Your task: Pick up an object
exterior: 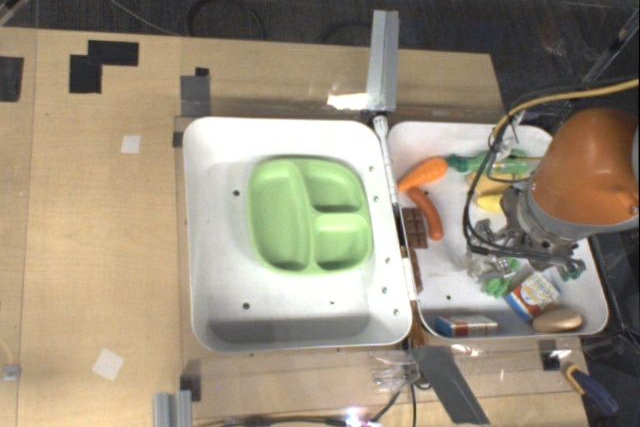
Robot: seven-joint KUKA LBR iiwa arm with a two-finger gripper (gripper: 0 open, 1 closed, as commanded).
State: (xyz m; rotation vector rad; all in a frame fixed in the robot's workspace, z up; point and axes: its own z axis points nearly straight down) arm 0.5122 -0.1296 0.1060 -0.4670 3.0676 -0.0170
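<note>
The right bin [445, 290] holds several small items. An orange carrot [424, 173] lies at its upper left, with a red-brown sausage [428, 213] and a dark chocolate bar [409, 229] just below it. The grey arm with its orange band [590, 170] hangs over the bin's right half. My gripper [512, 257] points down beneath the wrist among cables, just above a green toy [497, 283] and beside a yellow item [488, 201]. Nothing can be seen held.
A red, white and blue packet [531, 296], a brown oval piece [557, 320] and a tube [466, 325] lie along the right bin's near edge. The left bin [215, 315] holds a green divided plate [308, 215]. A metal post [383, 60] stands behind the bins.
</note>
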